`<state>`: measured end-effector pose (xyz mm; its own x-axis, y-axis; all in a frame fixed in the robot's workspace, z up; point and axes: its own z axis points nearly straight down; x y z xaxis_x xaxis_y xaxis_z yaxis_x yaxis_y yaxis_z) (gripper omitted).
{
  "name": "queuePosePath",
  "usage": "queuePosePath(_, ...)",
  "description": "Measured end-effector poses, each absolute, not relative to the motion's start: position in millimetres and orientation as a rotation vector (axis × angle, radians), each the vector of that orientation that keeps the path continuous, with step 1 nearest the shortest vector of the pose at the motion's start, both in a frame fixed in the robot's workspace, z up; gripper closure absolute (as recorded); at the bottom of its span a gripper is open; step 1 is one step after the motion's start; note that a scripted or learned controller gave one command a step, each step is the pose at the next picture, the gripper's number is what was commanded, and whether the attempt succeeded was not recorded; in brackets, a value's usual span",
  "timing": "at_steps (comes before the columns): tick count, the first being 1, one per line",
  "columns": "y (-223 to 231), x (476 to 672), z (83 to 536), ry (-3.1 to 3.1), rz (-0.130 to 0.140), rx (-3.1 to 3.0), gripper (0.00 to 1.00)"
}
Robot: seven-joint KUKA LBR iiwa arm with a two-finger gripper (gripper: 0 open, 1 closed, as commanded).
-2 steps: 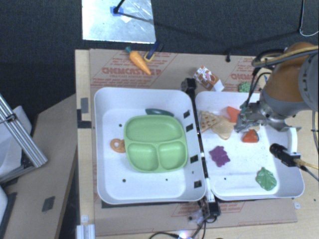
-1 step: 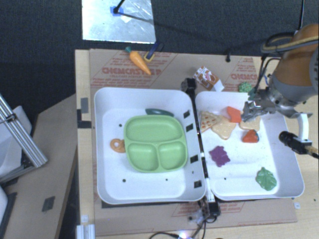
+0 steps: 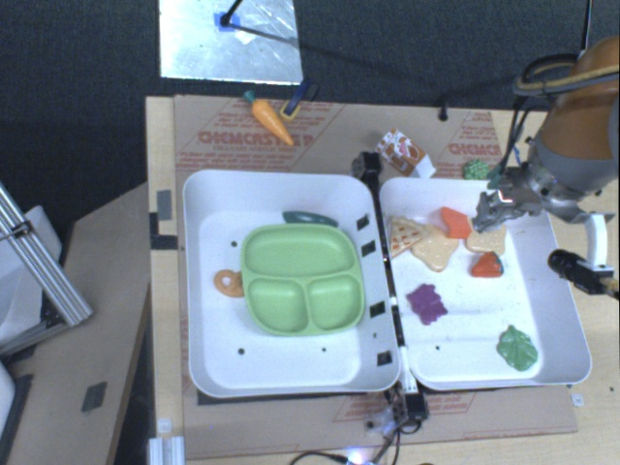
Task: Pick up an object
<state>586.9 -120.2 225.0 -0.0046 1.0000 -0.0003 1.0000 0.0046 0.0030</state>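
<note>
Camera view: my claw hangs over the right bin, just above a flat tan piece beside an orange wedge. I cannot tell whether it is spread or pressed together.

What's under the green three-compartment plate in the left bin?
A dark teal piece pokes out from behind the green divided plate; the rest is covered. An orange pretzel-shaped ring lies beside it in the left white bin, not underneath.

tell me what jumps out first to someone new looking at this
The bright green divided tray sits in the middle of the left bin. In the right bin, small toy foods lie scattered, among them a purple piece and a green leaf, with the end effector hovering over the far ones.
</note>
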Motion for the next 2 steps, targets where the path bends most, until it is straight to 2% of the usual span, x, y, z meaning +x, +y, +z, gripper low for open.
queuePosePath(1,-91.2,550.7,227.6,2.228,0.0,2.216,1.0)
queuePosePath(2,-46.3,528.9,221.4,2.232,0.001,2.214,1.0)
